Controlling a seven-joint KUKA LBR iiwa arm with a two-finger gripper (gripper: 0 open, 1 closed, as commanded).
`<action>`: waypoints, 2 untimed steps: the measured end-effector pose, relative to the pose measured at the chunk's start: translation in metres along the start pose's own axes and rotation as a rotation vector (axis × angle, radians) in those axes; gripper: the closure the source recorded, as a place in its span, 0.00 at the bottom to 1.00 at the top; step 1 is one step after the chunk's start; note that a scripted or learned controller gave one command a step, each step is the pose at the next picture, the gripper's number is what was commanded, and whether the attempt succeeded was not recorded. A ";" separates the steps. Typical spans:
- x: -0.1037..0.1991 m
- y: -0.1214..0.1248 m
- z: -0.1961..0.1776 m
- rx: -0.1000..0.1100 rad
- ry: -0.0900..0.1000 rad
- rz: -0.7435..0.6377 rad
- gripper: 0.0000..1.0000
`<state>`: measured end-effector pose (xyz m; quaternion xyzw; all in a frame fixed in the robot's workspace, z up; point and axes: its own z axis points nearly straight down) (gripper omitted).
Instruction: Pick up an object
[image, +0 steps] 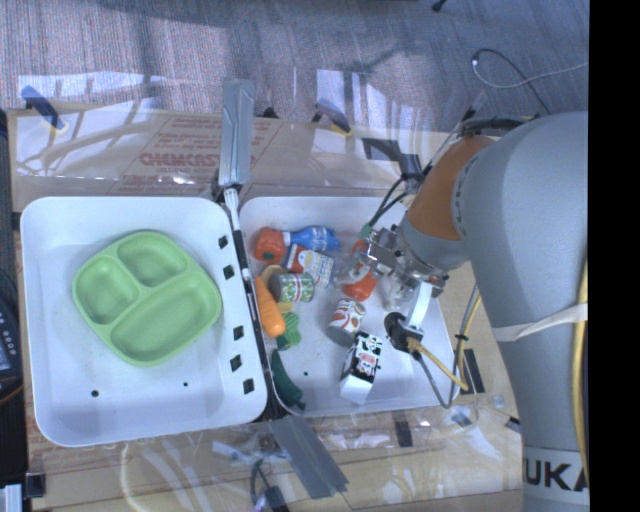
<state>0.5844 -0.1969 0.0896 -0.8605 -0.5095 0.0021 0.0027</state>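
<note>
We see two white bins on a wooden bench, clear plastic sheeting and tape along the near edge, grey carpet beyond the far edge. Left bin (60, 400) holds a green divided plate (146, 296). Right bin (320, 398) holds the clutter: carrot (268, 306) by the left wall, small can (296, 288), blue-and-orange bottle (292, 240), orange-white cup (346, 319), black-and-white carton (362, 364) near the front. The gripper (378, 262) sits low over the right part of that bin, just beside an orange item (358, 284); we cannot tell how its jaws stand. Cardboard with red print (180, 150) lies behind the bins.
</note>
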 end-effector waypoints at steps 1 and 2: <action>0.001 0.000 -0.007 0.006 -0.001 -0.009 1.00; 0.032 -0.002 -0.103 -0.001 0.000 -0.076 1.00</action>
